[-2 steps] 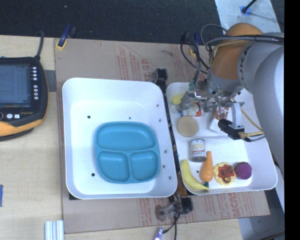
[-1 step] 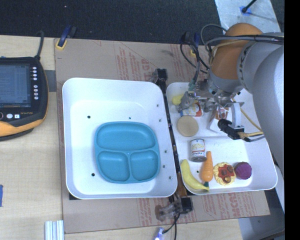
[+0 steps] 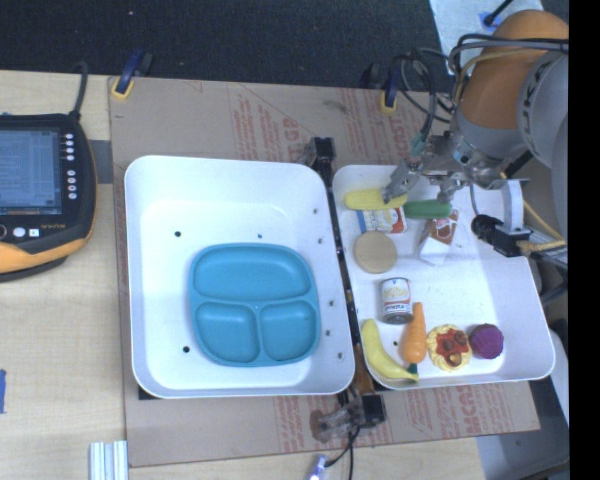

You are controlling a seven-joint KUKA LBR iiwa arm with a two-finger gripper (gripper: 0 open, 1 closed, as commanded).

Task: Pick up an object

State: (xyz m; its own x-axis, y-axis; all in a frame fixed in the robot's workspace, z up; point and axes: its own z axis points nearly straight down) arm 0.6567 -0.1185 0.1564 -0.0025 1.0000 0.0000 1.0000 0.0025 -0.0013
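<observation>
The grey arm with its orange band point(image 3: 505, 78) is cut off at the right edge, and its gripper point(image 3: 426, 175) hangs low over the far end of the right white bin point(image 3: 515, 298), where dark linkage and cables blur together; whether it is released or clenched I cannot tell. Directly beneath it, partly covered, lie a pale yellow oblong piece point(image 3: 363, 200), a green stick-shaped piece point(image 3: 427, 208) and a small carton-like pack with red print point(image 3: 440, 231), whose outlines are hard to separate. Just nearer sits a tan round disc point(image 3: 375, 252), then a small printed can point(image 3: 395, 299) standing upright. Along the near wall crowd a yellow banana point(image 3: 380, 353), an orange carrot point(image 3: 413, 336) touching it, a round yellow-and-red pizza-like toy point(image 3: 450, 347) and a purple round fruit point(image 3: 487, 341). The right half of this bin's floor lies bare. The left white bin point(image 3: 160, 268) holds a blue three-compartment plastic tray point(image 3: 253, 302), with open floor all around. A black tablet pendant point(image 3: 25, 183) rests on the tabletop point(image 3: 50, 368), cut by the left edge.
</observation>
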